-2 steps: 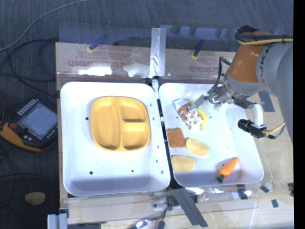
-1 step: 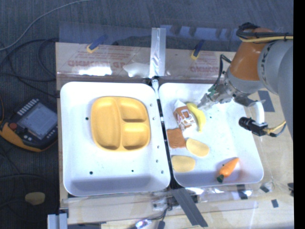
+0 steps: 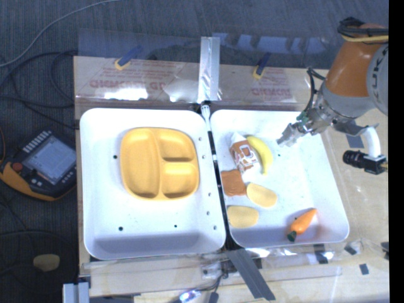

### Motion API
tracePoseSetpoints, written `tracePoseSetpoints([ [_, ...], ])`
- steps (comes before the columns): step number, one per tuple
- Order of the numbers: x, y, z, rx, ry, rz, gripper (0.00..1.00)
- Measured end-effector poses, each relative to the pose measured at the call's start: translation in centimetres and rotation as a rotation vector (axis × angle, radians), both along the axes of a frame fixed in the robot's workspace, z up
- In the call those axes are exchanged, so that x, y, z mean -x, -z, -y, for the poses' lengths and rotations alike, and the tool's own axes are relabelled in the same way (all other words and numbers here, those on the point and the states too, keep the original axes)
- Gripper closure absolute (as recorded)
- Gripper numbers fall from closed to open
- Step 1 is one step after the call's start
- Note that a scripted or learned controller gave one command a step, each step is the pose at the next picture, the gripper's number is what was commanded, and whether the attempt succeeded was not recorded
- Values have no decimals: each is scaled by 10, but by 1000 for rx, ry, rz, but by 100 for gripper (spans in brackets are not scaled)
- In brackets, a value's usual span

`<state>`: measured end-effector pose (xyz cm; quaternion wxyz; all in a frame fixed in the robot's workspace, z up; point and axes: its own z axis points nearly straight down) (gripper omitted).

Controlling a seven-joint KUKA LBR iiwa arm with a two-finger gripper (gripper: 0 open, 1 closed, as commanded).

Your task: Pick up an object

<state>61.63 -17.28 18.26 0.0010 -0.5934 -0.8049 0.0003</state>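
Observation:
The right bin [image 3: 328, 175] holds several food items: a yellow banana [image 3: 261, 151], a brown and white packet [image 3: 243, 156] beside it, a brown square piece [image 3: 232, 182], two pale yellow pieces [image 3: 261, 195] [image 3: 242, 216], and an orange carrot [image 3: 302, 223] near the front right corner. My gripper [image 3: 287, 136] hangs over the back of the right bin, just right of the banana and apart from it. Nothing shows between its fingers.
The left bin [image 3: 101, 219] holds a yellow divided tray [image 3: 160, 163]. A metal divider post [image 3: 209, 68] stands at the back between the bins. A handheld control pendant [image 3: 39, 165] lies on the floor at left. Cables run across the carpet.

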Motion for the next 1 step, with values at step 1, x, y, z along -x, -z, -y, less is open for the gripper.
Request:
tracePoseSetpoints([
  [1, -4, -98, 4, 3, -184, 1, 100],
])
